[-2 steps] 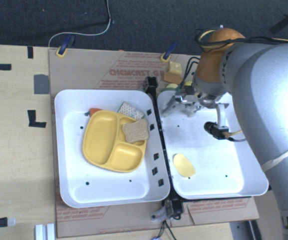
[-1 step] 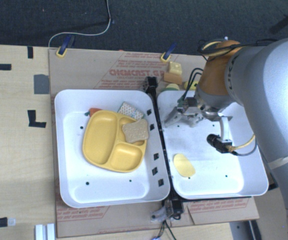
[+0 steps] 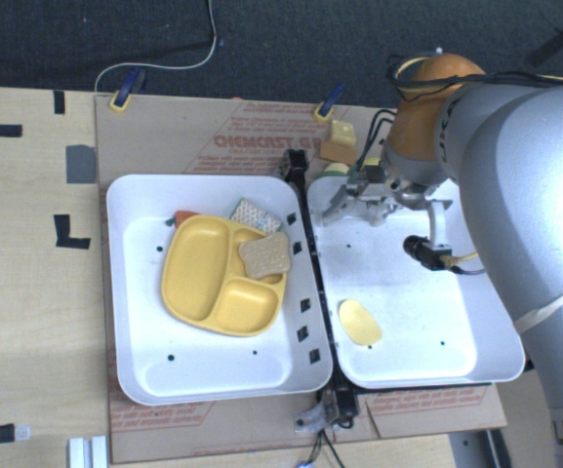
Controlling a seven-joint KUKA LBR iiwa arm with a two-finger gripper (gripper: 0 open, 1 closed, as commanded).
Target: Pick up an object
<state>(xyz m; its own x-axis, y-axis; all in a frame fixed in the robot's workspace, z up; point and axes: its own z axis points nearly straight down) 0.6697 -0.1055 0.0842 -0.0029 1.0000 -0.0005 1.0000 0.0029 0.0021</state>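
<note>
two white bins: left bin [image 3: 135,359] holds yellow divided plate [image 3: 213,281]; right bin [image 3: 496,354], yellow disc [image 3: 360,322]. jaws [image 3: 364,198] at upper centre, state unclear.

The arm [image 3: 525,193] is a broad, smooth cylinder in pale silver-grey with a soft sheen, and a thin lighter seam line crosses its lower part. Above the wrist sits a rounded orange band [image 3: 427,105], glossy and dome-like at its top. Thin black cables [image 3: 408,66] loop around this orange part. Below it the wrist narrows into a grey metal assembly [image 3: 383,195] of small brackets and angled plates, with a touch of green at its side. A short black cylindrical fitting [image 3: 427,252] juts out lower down, with a thin cable trailing from it.
</note>
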